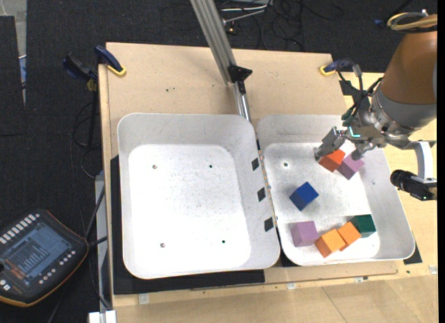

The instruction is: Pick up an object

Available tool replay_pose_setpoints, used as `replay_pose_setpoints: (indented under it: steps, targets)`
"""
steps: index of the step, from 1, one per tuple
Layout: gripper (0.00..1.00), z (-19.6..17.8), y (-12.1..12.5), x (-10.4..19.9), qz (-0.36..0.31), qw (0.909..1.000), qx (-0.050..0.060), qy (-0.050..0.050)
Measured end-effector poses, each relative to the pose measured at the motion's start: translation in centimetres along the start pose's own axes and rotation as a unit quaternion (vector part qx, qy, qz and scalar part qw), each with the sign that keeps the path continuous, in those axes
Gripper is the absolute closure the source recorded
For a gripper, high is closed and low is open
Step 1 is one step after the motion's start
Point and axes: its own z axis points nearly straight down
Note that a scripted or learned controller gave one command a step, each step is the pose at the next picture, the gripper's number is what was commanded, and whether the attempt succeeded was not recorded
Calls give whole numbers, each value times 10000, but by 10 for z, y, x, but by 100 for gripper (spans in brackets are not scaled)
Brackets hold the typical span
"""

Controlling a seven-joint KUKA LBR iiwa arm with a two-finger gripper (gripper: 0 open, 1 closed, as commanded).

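Your arm [411, 71] reaches in from the right and stands over the upper part of the right bin [389, 196]. The pincer [343, 149] hangs there with its fingers spread apart, one finger toward the left at the bin's middle, the other toward the right. Directly below the fingers lie an orange block [332, 160] and a light purple block [352, 167], touching each other; whether either is gripped between the fingers you cannot tell from this view, as the fingertips and the block tops overlap. Both blocks appear tilted against one another.

Elsewhere in the right bin, note a blue cube [304, 195] near the centre, standing apart from the rest. Along the bin's lower edge a purple cube [303, 233] lies beside a second orange block [333, 239], and a green cube [363, 225] touches that orange block at its right end.

The left bin [132, 176] sits just beside the right one, their rims meeting along the middle of the bench [174, 71]. A grey metal pole [212, 26] runs down at a slant from the top to the seam between the bins. Blue and yellow clamps [108, 59] hold the bench's far corners. A teach pendant [35, 255] rests on the floor at lower left.
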Motion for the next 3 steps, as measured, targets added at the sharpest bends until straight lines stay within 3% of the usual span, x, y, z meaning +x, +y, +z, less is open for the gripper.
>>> replay_pose_setpoints:
  steps: [1, 3]
  targets:
    - [0, -2, 0, 0, 6, 10000, -15, -4]
    - [0, 116, -9, -3, 16, 10000, 7, 1]
